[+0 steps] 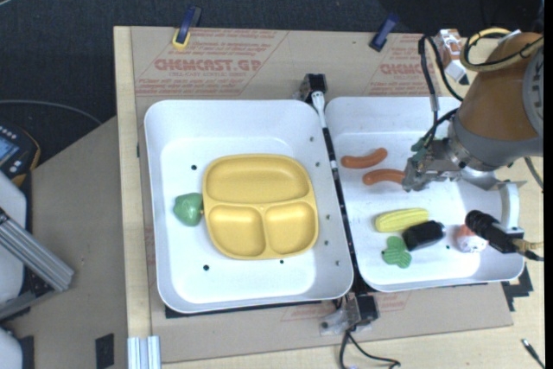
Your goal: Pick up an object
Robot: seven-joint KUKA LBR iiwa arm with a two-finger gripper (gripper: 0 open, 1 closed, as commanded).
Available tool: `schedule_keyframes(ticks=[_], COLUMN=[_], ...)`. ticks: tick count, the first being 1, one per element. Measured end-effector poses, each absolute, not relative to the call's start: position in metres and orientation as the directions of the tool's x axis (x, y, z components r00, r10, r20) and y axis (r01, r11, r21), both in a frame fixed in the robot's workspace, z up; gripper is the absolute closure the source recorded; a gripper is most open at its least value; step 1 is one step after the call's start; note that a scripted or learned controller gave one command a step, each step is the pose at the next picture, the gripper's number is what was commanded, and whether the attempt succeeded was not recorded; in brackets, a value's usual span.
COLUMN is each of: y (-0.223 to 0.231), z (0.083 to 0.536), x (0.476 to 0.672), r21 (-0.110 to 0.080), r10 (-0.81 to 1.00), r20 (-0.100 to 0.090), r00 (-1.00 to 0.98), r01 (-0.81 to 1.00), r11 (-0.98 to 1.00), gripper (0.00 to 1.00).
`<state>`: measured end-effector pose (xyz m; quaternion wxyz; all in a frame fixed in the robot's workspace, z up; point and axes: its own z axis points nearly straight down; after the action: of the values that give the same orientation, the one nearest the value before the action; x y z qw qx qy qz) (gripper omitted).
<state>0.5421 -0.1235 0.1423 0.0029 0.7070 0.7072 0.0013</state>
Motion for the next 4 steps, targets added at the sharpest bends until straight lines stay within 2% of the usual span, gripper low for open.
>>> schedule_keyframes(ticks=[2,3,4], y=[-0.126,-0.075,-0.058], z=[0.228,0.216,0.233], x=[0.542,0.547,0.555], r21=[0.007,-0.002,0.004], r10=[1.000,1.000,1.000], r20=[-0.002,0.002,0.000], r00=[-0.001,-0.005,-0.003], r01=[1.000,1.000,1.000], r11=[0.001,0.005,0.003], gripper=[1.00,1.00,1.00])
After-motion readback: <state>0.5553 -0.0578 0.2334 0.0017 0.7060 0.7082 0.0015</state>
